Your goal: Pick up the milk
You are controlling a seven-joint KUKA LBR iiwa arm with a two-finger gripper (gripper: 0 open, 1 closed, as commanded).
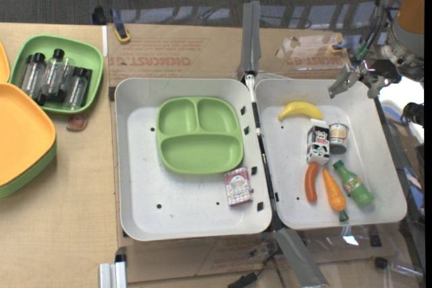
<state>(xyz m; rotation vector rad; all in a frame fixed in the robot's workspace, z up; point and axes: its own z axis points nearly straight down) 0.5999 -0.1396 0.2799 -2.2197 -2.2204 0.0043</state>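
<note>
The milk (317, 144) is a small white carton with a black cow pattern. It lies in the middle of the right bin (387, 145), touching a small can (337, 136) on its right. My gripper (355, 85) hangs over the bin's far right corner, up and to the right of the milk and well apart from it. Its two fingers are spread open with nothing between them.
In the right bin, a banana (300, 110) lies above the milk. A sausage (310, 183), a carrot (333, 190) and a green bottle (352, 184) lie below it. The left bin (135, 165) holds a green divided plate (200, 133) and a pink packet (237, 186).
</note>
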